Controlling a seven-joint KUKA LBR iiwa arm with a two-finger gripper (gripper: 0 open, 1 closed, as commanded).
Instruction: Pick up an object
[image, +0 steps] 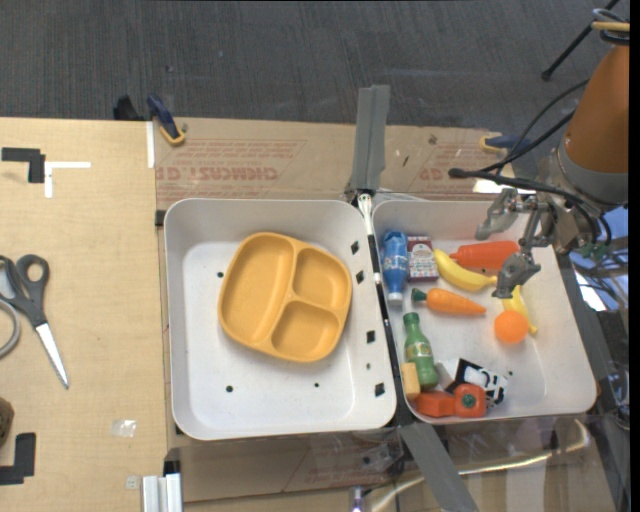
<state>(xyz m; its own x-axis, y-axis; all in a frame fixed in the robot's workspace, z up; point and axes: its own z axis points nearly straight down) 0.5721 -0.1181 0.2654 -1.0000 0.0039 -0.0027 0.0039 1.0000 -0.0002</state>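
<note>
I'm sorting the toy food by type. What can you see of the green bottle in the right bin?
The green bottle is a small toy, plastic by its look, with a white cap and a pale label on its body. It lies on its side on the floor of the right bin, near the left wall, cap pointing away from the camera. Its base end meets the red toy.

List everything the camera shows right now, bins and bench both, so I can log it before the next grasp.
divided plate: 1, yellow-orange, left bin
left bin: 1, white
right bin: 1, white
water bottle: 1, blue-capped, right bin, by the divider
green bottle: 1, green, right bin, near side
banana: 1, yellow, right bin
carrot: 1, orange, below the banana
orange ball: 1, orange, right bin
scissors: 1, grey, bench at left
arm: 1, orange band, at right
tool: 1, grey, above right bin
</note>
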